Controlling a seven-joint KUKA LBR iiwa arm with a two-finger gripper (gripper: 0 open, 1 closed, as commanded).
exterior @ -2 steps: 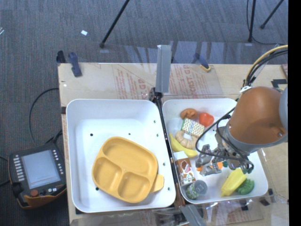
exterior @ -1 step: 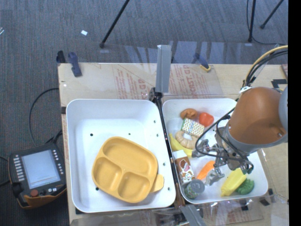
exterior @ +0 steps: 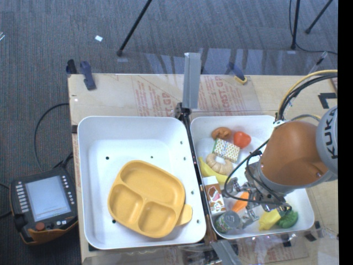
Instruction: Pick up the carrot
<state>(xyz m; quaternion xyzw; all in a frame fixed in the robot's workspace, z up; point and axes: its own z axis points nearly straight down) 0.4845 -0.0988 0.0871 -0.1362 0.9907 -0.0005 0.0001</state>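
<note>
1. Hovering low over the right bin (exterior: 306,202), my gripper (exterior: 251,199) is sitting among crowded toy food.
2. I am locating the carrot (exterior: 239,205): an orange piece just beside my wrist hardware, near the tin can (exterior: 227,221) and the yellow piece (exterior: 268,220).
3. I am treating my jaw state as unknown; cables and the orange band (exterior: 290,156) are hiding it.
4. I am advising a straight descent, centring both jaws across the carrot's narrow width, avoiding neighbouring items.
</note>
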